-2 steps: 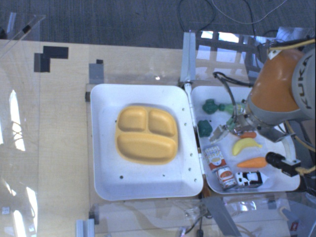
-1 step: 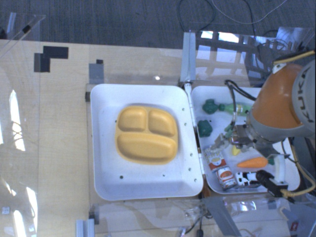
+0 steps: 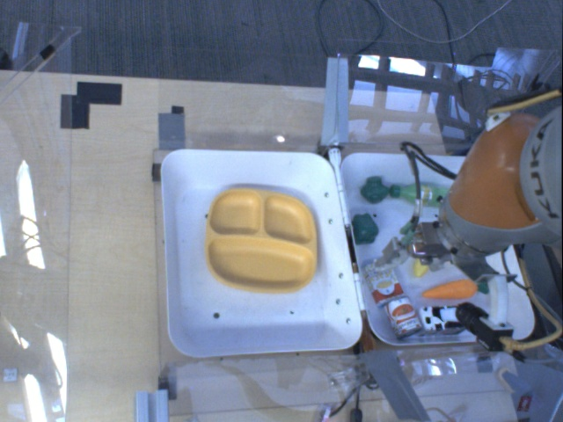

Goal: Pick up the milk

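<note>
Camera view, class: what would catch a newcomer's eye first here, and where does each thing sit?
The yellow divided tray stands out, lying in the middle of the left white bin. Next comes the arm's orange band at the right, looming over the right white bin. Beneath it that bin is cluttered with small items, among them an orange carrot and green pieces.

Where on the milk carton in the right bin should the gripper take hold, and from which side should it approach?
Take the milk carton across its narrower width, coming straight down from above. It appears to lie flat on the floor of the right bin, with a small can close beside it, so a sideways approach looks crowded, while its upper face is open.
</note>
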Controlling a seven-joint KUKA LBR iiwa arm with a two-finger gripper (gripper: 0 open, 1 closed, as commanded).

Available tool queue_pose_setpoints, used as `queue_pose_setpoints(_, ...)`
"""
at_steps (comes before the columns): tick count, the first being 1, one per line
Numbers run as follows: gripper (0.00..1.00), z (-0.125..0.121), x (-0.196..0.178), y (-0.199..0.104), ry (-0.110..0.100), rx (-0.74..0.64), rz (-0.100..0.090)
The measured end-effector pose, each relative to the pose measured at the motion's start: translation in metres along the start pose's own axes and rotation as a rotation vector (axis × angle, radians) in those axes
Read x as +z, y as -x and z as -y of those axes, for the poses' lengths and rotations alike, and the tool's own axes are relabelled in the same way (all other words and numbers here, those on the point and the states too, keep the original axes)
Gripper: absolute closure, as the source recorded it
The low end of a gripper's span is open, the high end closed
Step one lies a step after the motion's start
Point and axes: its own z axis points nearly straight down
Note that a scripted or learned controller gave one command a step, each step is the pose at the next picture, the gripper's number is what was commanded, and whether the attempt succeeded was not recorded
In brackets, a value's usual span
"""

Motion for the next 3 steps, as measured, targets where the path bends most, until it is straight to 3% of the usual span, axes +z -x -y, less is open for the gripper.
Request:
queue_pose_setpoints(1, 0.00, -0.041, 0.093, 0.040, 0.003, 0.043, 0.001)
queue_pose_setpoints(2, 0.00, -0.119, 0.050, 0.054, 0.006, -0.075, 0.002)
queue_pose_setpoints(3, 0.00, -0.048, -0.001, -0.002, 0.003, -0.087, 0.001)
